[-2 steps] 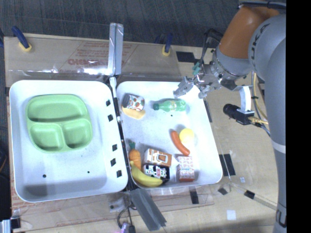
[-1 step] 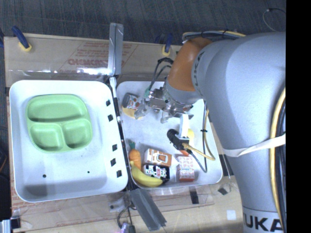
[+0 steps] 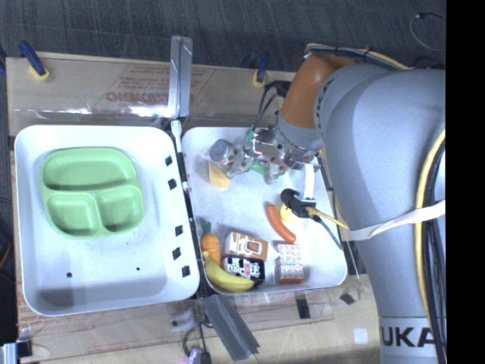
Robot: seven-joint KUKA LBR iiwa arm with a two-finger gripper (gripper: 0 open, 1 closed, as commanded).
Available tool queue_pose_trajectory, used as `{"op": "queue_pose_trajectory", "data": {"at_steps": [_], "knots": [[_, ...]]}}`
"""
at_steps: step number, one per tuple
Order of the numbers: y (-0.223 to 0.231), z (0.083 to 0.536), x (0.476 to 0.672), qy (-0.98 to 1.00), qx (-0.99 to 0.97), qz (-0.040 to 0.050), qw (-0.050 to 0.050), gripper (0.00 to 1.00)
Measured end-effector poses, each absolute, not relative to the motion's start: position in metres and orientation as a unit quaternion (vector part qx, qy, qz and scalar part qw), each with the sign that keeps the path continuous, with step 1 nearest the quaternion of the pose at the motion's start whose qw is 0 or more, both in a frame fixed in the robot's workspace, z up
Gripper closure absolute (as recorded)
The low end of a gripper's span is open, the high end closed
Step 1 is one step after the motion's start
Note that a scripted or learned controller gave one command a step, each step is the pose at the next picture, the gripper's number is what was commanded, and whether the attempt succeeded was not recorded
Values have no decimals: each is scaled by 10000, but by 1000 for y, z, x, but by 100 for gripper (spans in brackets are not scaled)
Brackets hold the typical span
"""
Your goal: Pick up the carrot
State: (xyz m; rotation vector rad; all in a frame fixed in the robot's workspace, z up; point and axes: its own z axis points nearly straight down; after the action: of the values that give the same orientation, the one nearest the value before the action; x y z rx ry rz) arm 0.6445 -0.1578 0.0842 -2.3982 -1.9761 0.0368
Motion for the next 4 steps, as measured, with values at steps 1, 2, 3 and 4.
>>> {"op": "queue_pose_trajectory", "data": {"at_steps": [1, 2, 3, 4], "knots": [[-114, 89, 560, -7470, -6649, 19, 35, 0], [-106, 90, 604, -8999, -4361, 3, 5, 0], [-107, 97, 604, -9003, -4352, 9, 11, 100], [-119, 90, 626, -9184, -3956, 3, 2, 100]]}}
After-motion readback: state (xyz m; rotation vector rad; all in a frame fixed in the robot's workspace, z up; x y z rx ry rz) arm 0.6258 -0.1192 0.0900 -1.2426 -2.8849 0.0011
